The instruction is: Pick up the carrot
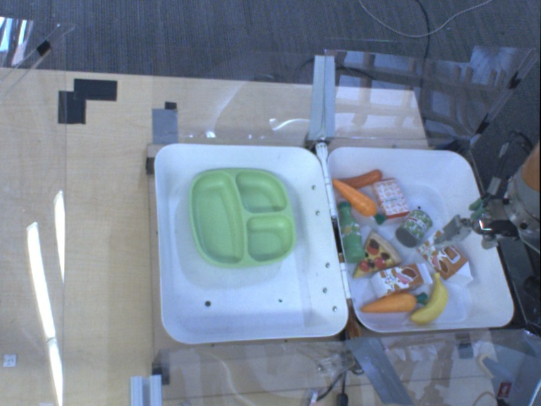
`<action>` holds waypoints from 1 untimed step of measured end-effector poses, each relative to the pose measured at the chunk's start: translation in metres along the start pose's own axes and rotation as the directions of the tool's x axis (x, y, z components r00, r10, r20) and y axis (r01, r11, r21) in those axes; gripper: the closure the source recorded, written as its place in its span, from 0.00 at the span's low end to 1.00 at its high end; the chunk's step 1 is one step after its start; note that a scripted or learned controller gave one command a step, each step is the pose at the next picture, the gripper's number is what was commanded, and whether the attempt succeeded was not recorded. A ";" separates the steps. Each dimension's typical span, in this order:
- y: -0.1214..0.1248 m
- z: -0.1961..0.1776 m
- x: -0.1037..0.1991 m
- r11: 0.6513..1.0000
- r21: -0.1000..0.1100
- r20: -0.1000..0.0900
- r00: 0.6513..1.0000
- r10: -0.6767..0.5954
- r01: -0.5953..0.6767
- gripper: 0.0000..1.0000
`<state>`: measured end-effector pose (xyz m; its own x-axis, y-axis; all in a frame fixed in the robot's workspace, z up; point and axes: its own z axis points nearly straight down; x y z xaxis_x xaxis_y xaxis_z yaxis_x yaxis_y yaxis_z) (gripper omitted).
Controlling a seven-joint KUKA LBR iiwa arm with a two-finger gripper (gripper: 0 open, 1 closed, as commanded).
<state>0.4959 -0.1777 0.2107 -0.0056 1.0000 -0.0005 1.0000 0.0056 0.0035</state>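
The gripper [465, 224] hung over the right bin [473, 176] near its right wall; whether it was open or closed could not be told. To its left in that bin lay two carrots: one carrot [356, 198] well off toward the bin's upper left corner, beside a red sausage [363, 178], the other carrot [390, 303] down-left near the front wall, touching a single banana [431, 303]. Between them sat a green bottle [349, 232], a pizza slice [376, 254], a red-and-white box [391, 198] and a small can [416, 224] just left of the gripper. The left bin [245, 320], far to its left, held one green divided plate [243, 216] with three compartments.
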 end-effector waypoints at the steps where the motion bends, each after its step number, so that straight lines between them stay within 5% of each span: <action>1: 0.064 0.023 0.094 0.990 -0.001 -0.001 0.990 -0.141 0.141 0.00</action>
<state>0.5599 -0.0830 0.1877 -0.1465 0.9892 -0.0004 0.9892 0.1465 0.0046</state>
